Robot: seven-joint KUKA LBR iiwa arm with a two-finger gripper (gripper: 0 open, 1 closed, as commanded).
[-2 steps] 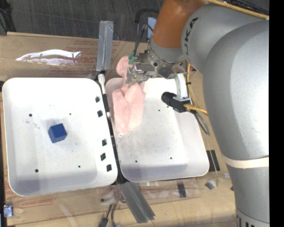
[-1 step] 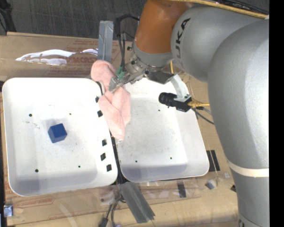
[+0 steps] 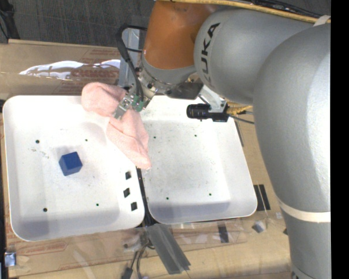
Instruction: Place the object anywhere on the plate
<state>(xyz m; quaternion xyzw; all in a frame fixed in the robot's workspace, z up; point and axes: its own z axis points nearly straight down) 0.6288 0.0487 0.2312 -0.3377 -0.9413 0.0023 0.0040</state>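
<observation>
A pink cloth [image 3: 131, 133] hangs crumpled over the rim between the two bins, one lobe up by the left bin's back edge and one trailing down toward the divider. My gripper [image 3: 125, 107] reaches down from the orange-banded wrist onto the middle of the cloth. Its narrow fingertips are pinched together with pink fabric bunched around them. A small blue cube [image 3: 71, 163] lies on the floor of the left bin [image 3: 23, 214], well to the left of and below the gripper.
The right bin [image 3: 192, 173] lies under the arm's wrist. The big grey arm body covers the right side of the view. Cardboard lines the bench behind the bins. Black tape marks sit near the divider [image 3: 130, 192].
</observation>
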